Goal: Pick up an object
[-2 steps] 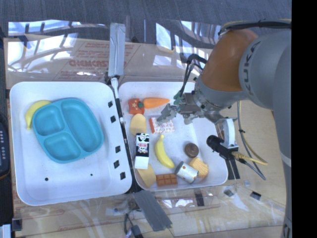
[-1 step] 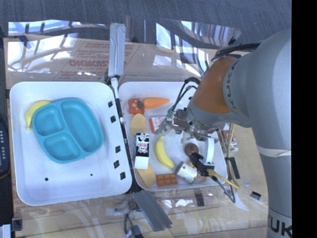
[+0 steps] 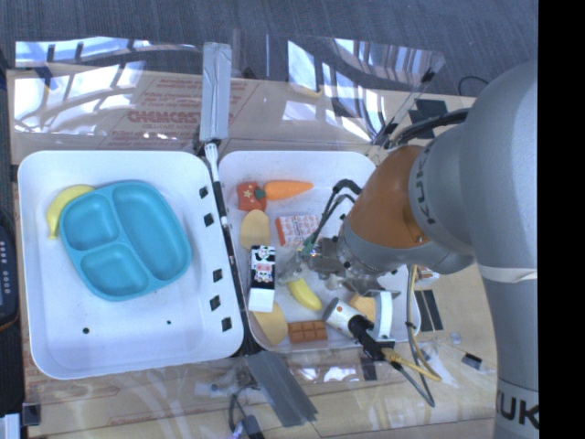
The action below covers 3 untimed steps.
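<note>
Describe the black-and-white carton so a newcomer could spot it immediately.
Look in the right bin, along its left wall. The black-and-white carton lies lengthwise there, between a tan oval piece above and another below. It alone is boxy with a cow-like pattern; a small banana lies beside it.

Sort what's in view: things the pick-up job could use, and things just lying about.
Job: gripper; right bin with carrot, small banana, cow carton, chocolate bar.
Lying about: left bin, blue divided plate, yellow banana beside it.
</note>
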Each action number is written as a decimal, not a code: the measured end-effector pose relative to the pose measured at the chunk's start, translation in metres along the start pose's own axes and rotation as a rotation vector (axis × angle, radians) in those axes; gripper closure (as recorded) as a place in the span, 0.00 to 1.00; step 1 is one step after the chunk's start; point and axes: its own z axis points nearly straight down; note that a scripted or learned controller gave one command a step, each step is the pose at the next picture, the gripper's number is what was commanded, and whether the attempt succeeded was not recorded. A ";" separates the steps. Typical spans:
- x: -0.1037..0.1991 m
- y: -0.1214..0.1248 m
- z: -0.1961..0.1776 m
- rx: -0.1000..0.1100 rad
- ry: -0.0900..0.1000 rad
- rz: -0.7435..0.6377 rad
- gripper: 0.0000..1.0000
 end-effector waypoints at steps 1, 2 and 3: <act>-0.001 0.001 -0.008 0.002 -0.002 -0.005 1.00; 0.120 0.013 -0.100 0.000 0.000 0.181 1.00; 0.102 0.015 -0.098 0.002 -0.003 0.536 1.00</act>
